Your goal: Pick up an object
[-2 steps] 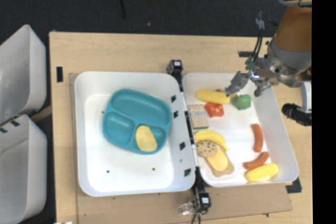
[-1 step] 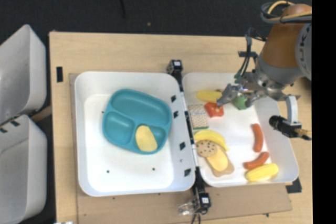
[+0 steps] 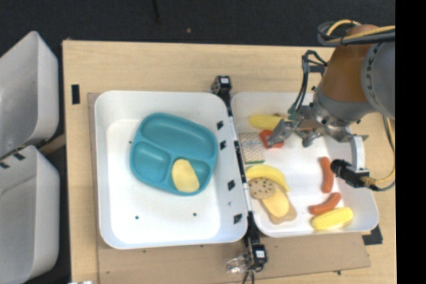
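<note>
My gripper (image 3: 287, 130) hangs low over the far left part of the right bin (image 3: 363, 209), below the grey and orange arm (image 3: 346, 76). A small red piece (image 3: 271, 138) lies right at its tip, and I cannot tell whether it is gripped. A yellow piece (image 3: 265, 122) lies just beyond it. Further toys in this bin are a banana (image 3: 267, 174), a brown cookie (image 3: 261, 188), a tan slice (image 3: 279, 206), a red sausage (image 3: 325, 173), an orange sausage (image 3: 325, 203) and a yellow piece (image 3: 331, 218).
The left bin (image 3: 113, 209) holds a teal divided plate (image 3: 163, 149) with a yellow oval toy (image 3: 186, 176) in its near compartment. A greenish patterned patch (image 3: 251, 147) lies by the right bin's left wall. Black clips sit along the seam between the bins.
</note>
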`<state>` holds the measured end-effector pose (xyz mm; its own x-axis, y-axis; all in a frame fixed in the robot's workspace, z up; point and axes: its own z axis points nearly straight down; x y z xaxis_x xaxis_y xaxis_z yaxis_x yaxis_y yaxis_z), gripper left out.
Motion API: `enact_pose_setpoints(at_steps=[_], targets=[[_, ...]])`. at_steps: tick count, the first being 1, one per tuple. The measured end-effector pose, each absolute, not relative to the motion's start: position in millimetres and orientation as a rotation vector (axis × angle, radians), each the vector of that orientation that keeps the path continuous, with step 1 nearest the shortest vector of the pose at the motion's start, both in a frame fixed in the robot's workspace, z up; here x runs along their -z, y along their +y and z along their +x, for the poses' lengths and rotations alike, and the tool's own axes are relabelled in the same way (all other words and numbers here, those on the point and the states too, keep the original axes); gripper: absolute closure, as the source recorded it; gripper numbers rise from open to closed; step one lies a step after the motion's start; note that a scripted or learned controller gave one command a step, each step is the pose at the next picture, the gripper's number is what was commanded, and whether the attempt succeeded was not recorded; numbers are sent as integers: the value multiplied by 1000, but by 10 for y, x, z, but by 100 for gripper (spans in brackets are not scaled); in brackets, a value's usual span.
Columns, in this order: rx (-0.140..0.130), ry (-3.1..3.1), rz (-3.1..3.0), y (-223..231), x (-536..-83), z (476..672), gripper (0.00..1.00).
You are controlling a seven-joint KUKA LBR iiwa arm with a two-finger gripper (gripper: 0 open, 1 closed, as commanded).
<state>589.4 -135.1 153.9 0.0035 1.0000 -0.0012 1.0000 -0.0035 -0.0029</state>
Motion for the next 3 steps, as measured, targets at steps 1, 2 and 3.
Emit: enact_pose_setpoints(at_steps=[1, 2, 3], targets=[[1, -2218, -2229, -1364, -1035, 5904, 0], [4, -2213, -2237, -1381, -1169, 5913, 100], [5, -2223, -2229, -1449, -1726, 6017, 100]])
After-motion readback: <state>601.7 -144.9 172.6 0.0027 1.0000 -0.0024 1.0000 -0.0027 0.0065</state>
